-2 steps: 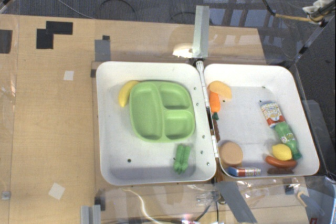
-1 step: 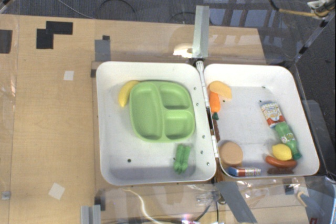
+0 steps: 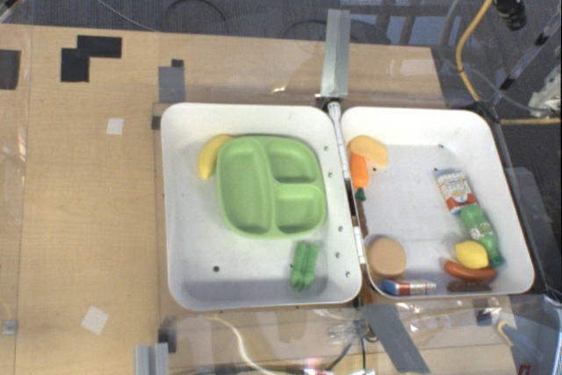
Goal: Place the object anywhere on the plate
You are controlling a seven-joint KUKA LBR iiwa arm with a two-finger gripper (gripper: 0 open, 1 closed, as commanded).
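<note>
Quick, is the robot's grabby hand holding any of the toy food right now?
Gripper: cannot be told. The banana lies beside the green plate, not held.

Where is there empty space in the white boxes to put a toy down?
The right bin has a bare middle, bordered by the carrot on its left and the bottle on its right; its near edge is crowded. In the left bin, bare floor lies left of the green plate, whose compartments hold nothing.

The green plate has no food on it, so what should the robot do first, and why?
Probably reach into the left bin for the banana, which lies against the green plate. Its compartments hold nothing, and that is the nearest thing to lift onto it.
</note>
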